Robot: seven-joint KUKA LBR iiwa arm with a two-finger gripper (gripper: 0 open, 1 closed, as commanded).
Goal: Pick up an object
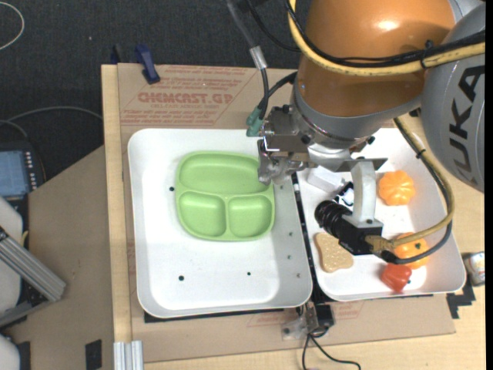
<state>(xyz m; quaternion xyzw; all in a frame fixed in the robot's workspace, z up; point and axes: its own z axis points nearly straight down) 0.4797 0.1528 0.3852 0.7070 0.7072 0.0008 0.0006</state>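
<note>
Inside the left bin (154, 276), a glossy green three-compartment plate (225, 197).

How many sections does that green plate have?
3. The green plate in the left bin has one wide section at the back and two smaller ones side by side in front.
</note>
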